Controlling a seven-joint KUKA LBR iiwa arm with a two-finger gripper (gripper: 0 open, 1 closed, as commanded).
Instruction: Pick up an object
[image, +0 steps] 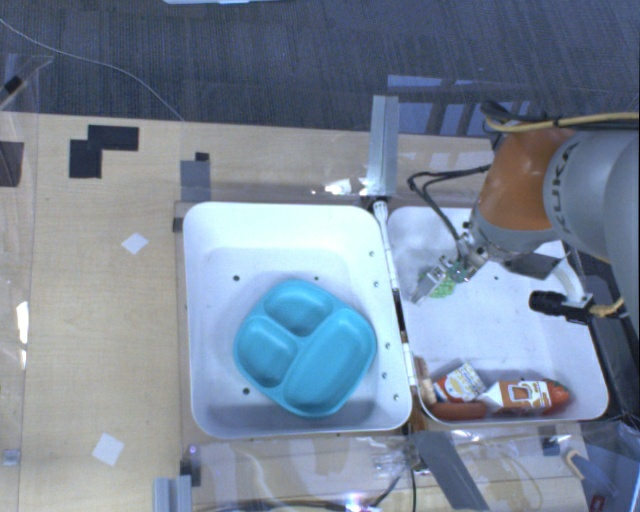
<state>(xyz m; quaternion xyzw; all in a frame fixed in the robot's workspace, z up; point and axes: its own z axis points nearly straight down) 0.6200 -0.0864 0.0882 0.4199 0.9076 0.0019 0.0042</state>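
along the near wall of the right bin (596, 398) lies a small heap of objects: a reddish sausage-shaped piece (452, 409), a small packet with a yellow and white label (464, 380) leaning on it, and an orange-red bottle with a pale label (525, 396) lying on its side, all touching or just beside one another. farther up this bin, near its left wall, the gripper (436, 283) hangs low, and a small green thing (444, 287) shows at its tip; it is too small to tell its shape, or whether it sits between the fingers, and i cannot tell if the fingers are spread or closed. the grey arm with its orange band (515, 185) comes in from the right. the left bin (210, 300) holds a blue plate with three compartments (305, 346), lying flat and turned at a slant near the bin's middle.
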